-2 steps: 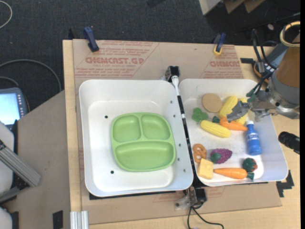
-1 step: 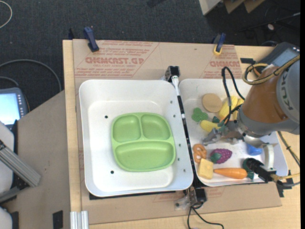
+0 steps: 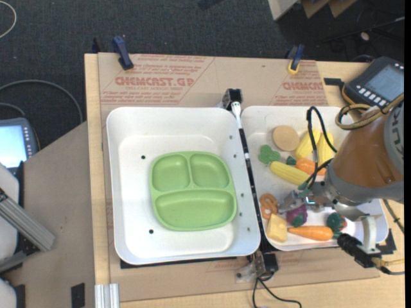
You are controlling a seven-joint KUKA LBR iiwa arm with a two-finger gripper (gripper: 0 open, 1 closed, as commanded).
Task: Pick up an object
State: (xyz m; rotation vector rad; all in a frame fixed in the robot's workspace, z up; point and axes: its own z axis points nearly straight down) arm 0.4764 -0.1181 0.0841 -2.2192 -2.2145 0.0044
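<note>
Where my arm [image 3: 369, 162] reaches in from the right, my end effector [image 3: 300, 201] sits low in the right bin [image 3: 257, 122], down among the toy food near that bin's near-left part. I cannot tell how far it is open, nor whether anything is caught in it; the wrist hides most of it from above.

Just beside the end effector, on its near side, a small purple piece [image 3: 297, 217] lies next to a carrot [image 3: 311, 233], which points left to right along the near wall. A green piece [image 3: 334, 221] rests at the carrot's right end. A pale yellow wedge [image 3: 277, 228] sits at the near-left corner, and a pretzel [image 3: 268, 204] lies just far of it, close to the bin's left wall.

Farther off, a corn cob [image 3: 289, 172] lies slantwise, with an orange piece [image 3: 306, 166] touching its right end. A green leafy piece [image 3: 268, 154] is to the cob's left. A round tan cookie [image 3: 285, 137] sits toward the far side, with a banana [image 3: 309, 144] to its right.

Left bin [image 3: 122, 172]: a green divided plate [image 3: 192, 191] lies flat at its middle, well apart from the end effector.

Both bins rest on a brown tabletop [image 3: 96, 108].
</note>
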